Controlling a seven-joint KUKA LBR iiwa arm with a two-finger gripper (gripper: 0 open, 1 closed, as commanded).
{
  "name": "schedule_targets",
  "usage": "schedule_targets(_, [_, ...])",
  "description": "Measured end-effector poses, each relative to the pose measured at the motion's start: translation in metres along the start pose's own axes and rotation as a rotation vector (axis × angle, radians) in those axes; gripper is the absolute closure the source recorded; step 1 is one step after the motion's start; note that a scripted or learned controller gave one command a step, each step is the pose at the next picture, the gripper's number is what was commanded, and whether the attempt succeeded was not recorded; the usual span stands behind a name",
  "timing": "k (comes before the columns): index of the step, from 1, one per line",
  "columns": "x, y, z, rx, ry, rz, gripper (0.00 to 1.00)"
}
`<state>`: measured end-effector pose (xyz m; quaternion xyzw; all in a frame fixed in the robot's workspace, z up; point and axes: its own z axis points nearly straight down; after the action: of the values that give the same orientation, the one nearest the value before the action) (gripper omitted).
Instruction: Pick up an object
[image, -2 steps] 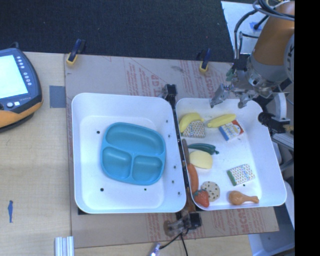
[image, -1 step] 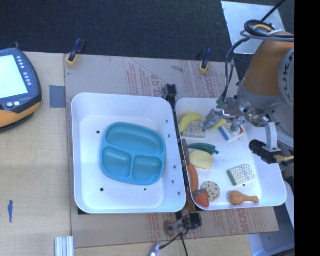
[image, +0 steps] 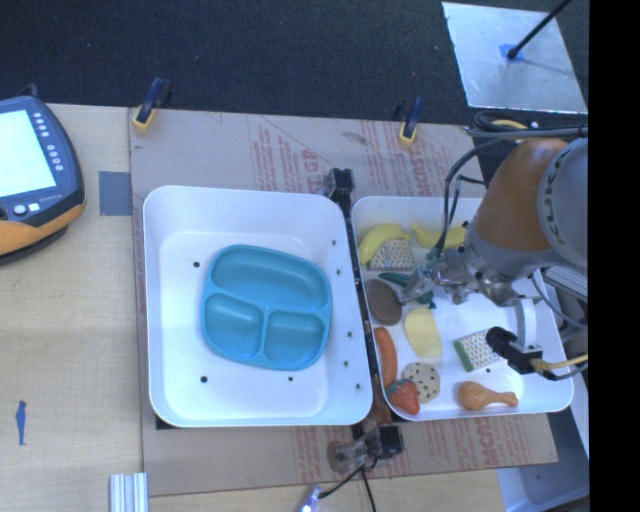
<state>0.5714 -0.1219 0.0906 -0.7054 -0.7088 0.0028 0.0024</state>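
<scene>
KUKA arm (image: 520, 200) reaches over right bin (image: 560, 400) | gripper (image: 428, 282) low among toy food, near banana (image: 380, 240) and brown piece (image: 381, 300); grip state cannot be told | blue divided tray (image: 266, 305) sits in left bin (image: 170, 300)

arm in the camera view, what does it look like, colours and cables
The arm is a thick rounded grey body with a broad orange band above the wrist. Thin dark cables loop along its left side toward the gripper, which is small, dark and metallic. A black fitting with a yellow-tipped cable sits below.
</scene>
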Motion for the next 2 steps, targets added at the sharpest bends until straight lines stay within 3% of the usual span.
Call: schedule_targets(2, [0.025, 0.060, -0.003, -0.003, 0.001, 0.001, 0.00])
